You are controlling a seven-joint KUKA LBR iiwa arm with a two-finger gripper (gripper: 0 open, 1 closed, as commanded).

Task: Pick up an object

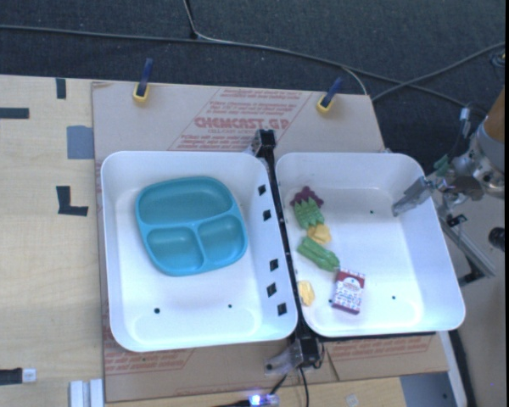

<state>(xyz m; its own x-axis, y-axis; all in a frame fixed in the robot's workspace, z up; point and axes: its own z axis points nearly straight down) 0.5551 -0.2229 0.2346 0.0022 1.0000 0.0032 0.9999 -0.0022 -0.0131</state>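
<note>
The right bin (424, 265) holds several small toys along its left side. A purple grape bunch (305, 197) lies at the top, with a green piece (306, 214) and a yellow piece (321, 233) just below it. Lower down rest a green vegetable (319, 254), a small yellow piece (306, 292) by the divider and a red and white box (349, 292). My gripper (408, 199) reaches in over the bin's upper right rim, well apart from all of the toys, with nothing seen in it.
A teal divided plate (191, 225) sits in the left bin (127, 303). Black clips (272, 265) run down the seam between the bins. Yellow clamps (141, 92) (326, 102) pin the cardboard sheet at the back. Cables (237, 41) cross the dark floor behind.
</note>
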